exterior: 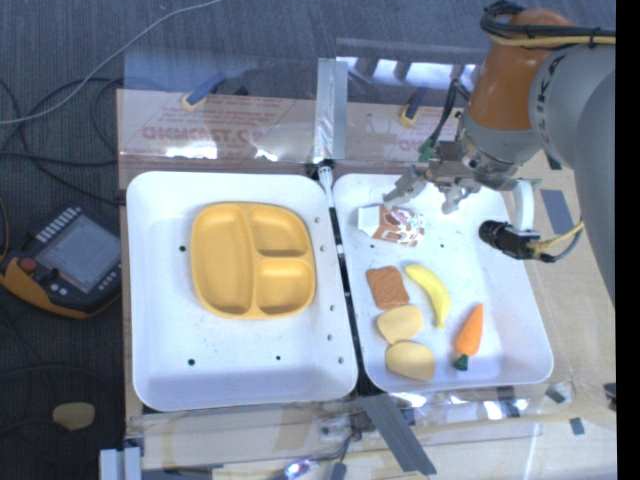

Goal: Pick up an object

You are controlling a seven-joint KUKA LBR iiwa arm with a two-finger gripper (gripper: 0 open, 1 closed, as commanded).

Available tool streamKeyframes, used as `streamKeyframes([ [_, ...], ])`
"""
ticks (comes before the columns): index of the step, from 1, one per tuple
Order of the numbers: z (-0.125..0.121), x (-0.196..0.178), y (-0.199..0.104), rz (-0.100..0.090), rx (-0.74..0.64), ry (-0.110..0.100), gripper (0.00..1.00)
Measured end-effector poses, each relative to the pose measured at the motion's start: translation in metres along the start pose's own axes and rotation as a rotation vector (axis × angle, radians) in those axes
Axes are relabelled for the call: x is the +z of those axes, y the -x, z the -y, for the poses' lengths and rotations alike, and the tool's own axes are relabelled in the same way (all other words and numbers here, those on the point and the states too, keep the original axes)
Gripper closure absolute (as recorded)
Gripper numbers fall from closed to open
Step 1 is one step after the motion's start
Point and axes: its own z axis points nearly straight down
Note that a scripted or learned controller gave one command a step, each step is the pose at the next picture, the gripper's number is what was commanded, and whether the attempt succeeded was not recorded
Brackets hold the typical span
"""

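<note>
While I survey the scene from above, I note the two white bins on the tabletop: the left bin (150, 268) carries a yellow divided tray (252, 260), and the right bin (520, 308) carries the loose items.

The arm (520, 78) reaches in from the right, and its gripper (432, 190) hangs over the far part of the right bin. Its two fingers are spread apart with nothing between them.

Candidate items, largest first:

1. Snack packet (398, 225). It lies just below the gripper, at the far left of the right bin. I judge it light, thin and crinkly, with a slick printed film that may slide or fold under the fingers. A pinch across a raised edge looks better than pressing on the flat face.
2. Banana (429, 291). It lies near the bin's centre. It looks like a rigid, smooth toy; I would close across the narrow middle, square to the curve.
3. Two pale rounded pieces (400, 323) (410, 359). They touch or nearly touch each other. Their domed tops may squirt out of a shallow pinch.
4. Brown slab (386, 286). Flat and low; little to grip except its edges.
5. Carrot (469, 332). Slim, tapered and probably light; I would grip the thick orange end, not the tip.

I judge the packet to be the nearest target.
</note>
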Motion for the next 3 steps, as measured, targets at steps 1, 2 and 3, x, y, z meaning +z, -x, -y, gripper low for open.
streamKeyframes([
  [1,0.037,0.107,0.042,0.001,-0.086,0.002,0.00],
  [2,0.082,0.110,0.039,0.006,-0.136,0.016,0.00],
  [3,0.081,0.102,0.039,0.005,-0.137,0.017,1.00],
])
